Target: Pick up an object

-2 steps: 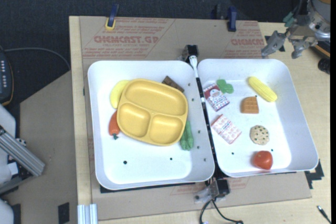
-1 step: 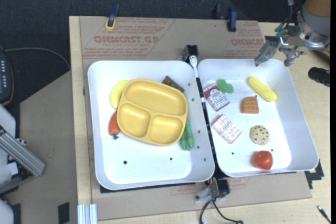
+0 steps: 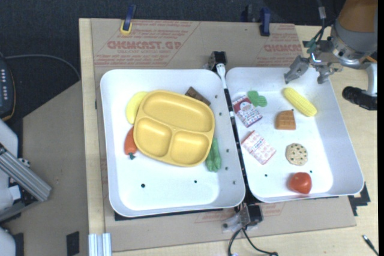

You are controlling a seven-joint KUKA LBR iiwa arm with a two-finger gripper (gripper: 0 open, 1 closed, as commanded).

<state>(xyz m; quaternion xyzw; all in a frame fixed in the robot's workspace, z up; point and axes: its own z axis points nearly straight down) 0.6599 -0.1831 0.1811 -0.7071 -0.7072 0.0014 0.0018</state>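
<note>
1. We see the gripper (image 3: 311, 69) over the far right corner of the right bin (image 3: 343, 136), fingers spread apart, nothing between them.
2. Arm (image 3: 359, 21) is cut off at the top right edge; only the orange band and wrist are in frame.
3. Nearest candidate is the yellow corn cob (image 3: 299, 101), just beside the gripper but apart from it, lying flat on the bin floor.
4. Also in the right bin: orange-brown block (image 3: 285, 120), cookie (image 3: 296, 154), red tomato (image 3: 300, 182), two red-and-white packets (image 3: 246, 110) (image 3: 258, 147), and a green piece (image 3: 257, 98) touching the upper packet.
5. In the left bin (image 3: 114, 147), the yellow divided tray (image 3: 174, 128) covers much of what lies under it.
6. Partly hidden by the tray: a yellow item (image 3: 134, 106) at its left, a red-orange one (image 3: 130, 143) below that, a green one (image 3: 213, 157) at its right, and a dark brown corner (image 3: 196, 95) at the top. We can't identify any of them.
</note>
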